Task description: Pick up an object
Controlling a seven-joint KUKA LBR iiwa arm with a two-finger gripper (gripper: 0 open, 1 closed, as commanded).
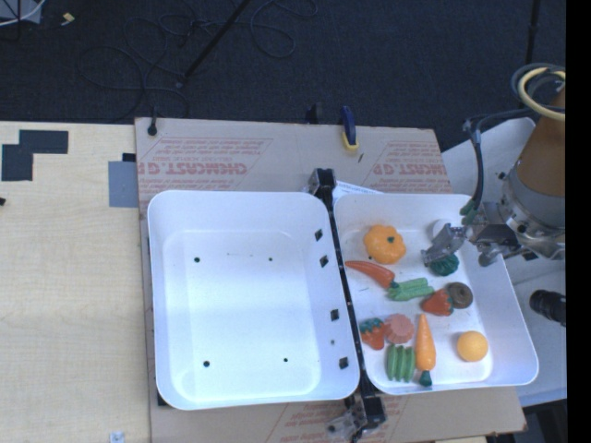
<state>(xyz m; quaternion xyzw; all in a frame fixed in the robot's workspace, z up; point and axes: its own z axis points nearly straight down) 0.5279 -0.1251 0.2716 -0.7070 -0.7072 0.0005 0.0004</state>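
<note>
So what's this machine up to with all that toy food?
A robot arm reaches in from the right, its gripper down in the right bin, right at a small dark green toy. Whether it has actually grabbed it can't be told. The other play foods lie loose in that bin: an orange pumpkin, a carrot, a red chili and a yellow-orange ball.

The arm (pixel 540 169) comes in from the right edge, orange band high, grey wrist angled down and to the left. The gripper (pixel 445 244) hangs low at the end of it, pointing leftward, too small and dark here to make out more.
</note>
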